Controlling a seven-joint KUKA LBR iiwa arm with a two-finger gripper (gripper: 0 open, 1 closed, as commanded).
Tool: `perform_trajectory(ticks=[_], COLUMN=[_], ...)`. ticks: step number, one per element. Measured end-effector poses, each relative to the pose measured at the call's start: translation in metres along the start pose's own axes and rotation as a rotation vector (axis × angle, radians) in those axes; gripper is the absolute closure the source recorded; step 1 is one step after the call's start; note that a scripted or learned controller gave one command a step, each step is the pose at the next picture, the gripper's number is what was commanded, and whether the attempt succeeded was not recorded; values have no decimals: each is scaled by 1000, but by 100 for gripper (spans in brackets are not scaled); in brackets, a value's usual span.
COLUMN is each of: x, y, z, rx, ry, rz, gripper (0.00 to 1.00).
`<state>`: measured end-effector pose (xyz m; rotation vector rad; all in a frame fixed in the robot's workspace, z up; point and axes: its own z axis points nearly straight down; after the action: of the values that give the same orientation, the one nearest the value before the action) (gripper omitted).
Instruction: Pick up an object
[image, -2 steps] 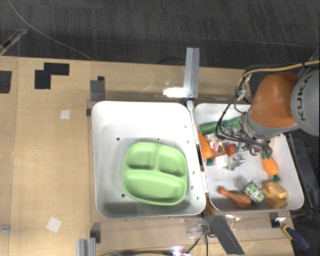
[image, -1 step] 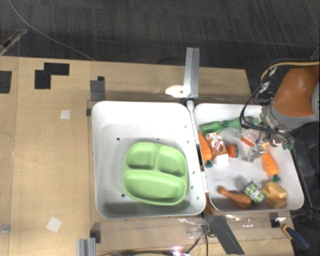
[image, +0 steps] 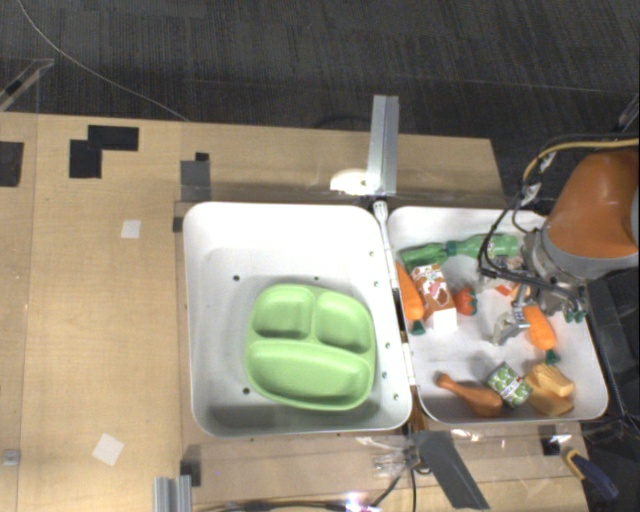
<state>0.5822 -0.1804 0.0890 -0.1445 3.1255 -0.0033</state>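
A divided tray (image: 310, 345) lay in the left bin (image: 210, 300); small toy foods (image: 500, 385) crowded the right bin (image: 590, 400), mostly along its near edge.

- Left bin (image: 210, 300) holds a green tray (image: 311, 345).
- Right bin (image: 590, 385) holds toy food: carrot (image: 410, 297), green bottle (image: 440, 252), drumstick (image: 468, 393), bread (image: 551, 388).
- Gripper (image: 516, 325) hangs over the right bin, beside a small orange piece (image: 541, 329).
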Motion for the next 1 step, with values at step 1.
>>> perform_trajectory(ticks=[1], x=[30], y=[75], z=[-2], rx=[2], ry=[-3], rz=[-64], gripper=[0])
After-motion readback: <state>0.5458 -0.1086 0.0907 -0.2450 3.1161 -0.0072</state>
